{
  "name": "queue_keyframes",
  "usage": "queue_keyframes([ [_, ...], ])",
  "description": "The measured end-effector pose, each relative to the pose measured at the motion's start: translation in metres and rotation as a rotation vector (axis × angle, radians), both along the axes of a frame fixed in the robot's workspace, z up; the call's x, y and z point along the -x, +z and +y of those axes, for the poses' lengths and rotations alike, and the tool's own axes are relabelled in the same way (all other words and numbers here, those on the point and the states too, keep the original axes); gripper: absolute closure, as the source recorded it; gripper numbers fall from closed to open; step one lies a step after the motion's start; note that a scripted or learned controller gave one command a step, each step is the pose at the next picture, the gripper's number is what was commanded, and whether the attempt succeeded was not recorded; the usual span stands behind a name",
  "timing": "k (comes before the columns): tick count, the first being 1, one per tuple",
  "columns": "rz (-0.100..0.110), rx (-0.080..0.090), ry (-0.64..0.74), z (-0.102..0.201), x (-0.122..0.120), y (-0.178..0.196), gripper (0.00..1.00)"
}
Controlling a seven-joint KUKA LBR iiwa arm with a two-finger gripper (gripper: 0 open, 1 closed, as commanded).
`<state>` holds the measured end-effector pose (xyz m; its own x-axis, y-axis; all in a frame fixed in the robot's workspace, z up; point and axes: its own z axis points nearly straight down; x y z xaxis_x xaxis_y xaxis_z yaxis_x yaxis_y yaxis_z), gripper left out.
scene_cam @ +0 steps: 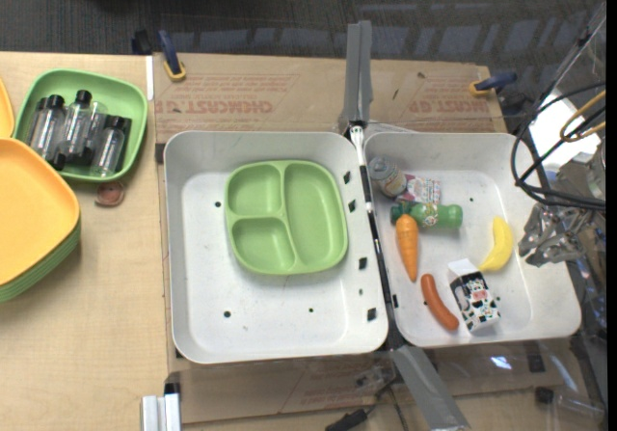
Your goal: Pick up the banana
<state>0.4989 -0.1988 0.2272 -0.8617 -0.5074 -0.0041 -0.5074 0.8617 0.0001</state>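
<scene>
Gripper [546, 238], state I cannot tell, should come down centred over the banana [497, 246] near the right bin's [549, 318] right edge.

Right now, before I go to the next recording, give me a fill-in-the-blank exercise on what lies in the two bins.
1. The banana lies in the ____ bin.
2. The green divided plate has ____ compartments.
3. The carrot lies just to the ____ of the banana in the picture.
4. The end effector sits at the ____ edge of the bin that holds the banana.

Missing words: right; three; left; right
</scene>
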Motion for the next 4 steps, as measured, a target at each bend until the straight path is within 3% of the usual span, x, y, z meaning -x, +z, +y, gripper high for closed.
queue_keyframes([
  [1, 0.001, 0.000, 0.380, 0.036, 0.000, -0.024, 1.00],
  [2, -0.001, 0.001, 0.418, -0.017, 0.004, 0.005, 1.00],
  [3, 0.000, 0.000, 0.717, -0.022, 0.020, -0.033, 1.00],
  [4, 0.001, 0.000, 0.721, 0.086, 0.019, -0.028, 1.00],
])
